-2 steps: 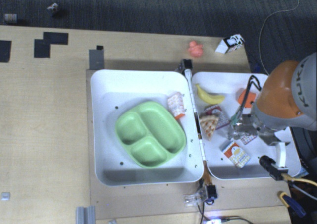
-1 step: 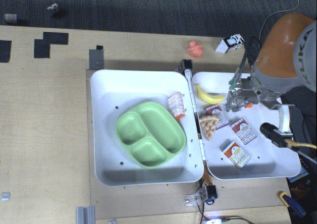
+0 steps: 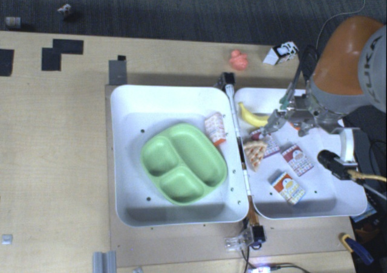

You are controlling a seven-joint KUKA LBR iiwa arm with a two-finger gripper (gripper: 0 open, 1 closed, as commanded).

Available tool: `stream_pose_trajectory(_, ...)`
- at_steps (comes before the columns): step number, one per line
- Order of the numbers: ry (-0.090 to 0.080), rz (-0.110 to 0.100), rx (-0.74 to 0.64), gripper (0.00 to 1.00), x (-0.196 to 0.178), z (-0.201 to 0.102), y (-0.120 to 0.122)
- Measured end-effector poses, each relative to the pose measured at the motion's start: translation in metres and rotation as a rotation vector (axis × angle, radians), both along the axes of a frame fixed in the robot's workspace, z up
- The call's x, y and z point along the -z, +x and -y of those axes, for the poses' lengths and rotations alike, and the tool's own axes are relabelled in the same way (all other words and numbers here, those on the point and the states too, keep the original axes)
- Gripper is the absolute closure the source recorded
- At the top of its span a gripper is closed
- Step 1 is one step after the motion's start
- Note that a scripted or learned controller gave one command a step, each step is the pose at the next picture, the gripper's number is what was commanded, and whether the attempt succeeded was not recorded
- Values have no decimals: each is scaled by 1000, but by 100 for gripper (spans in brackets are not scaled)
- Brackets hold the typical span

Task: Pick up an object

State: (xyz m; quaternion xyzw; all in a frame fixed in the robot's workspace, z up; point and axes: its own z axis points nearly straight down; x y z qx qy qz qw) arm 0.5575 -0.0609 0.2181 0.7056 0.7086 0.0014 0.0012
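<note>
In the right bin (image 3: 326, 202) a yellow banana (image 3: 250, 115) lies at the far left corner. A brown waffle-like piece (image 3: 255, 153) sits just nearer than it. Two small red-and-white cartons (image 3: 298, 160) (image 3: 288, 187) lie toward the bin's middle and front. My gripper (image 3: 285, 117) hangs over the far part of this bin, just right of the banana, under the orange-banded wrist (image 3: 344, 60). Nothing shows between its fingers. A white and red packet (image 3: 215, 128) lies in the left bin (image 3: 130, 205) beside a green divided plate (image 3: 183, 162).
A pink lump (image 3: 239, 59) and a white-and-black box (image 3: 281, 52) rest on the bench beyond the bins. The ridge between the bins (image 3: 239, 145) runs just left of the banana. Cables and a black part (image 3: 335, 165) hang at the right bin's right side.
</note>
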Motion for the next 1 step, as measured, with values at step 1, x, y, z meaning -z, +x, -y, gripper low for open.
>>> stream_pose_trajectory(1, -2, 12, 0, 0, 126, 30, 61)
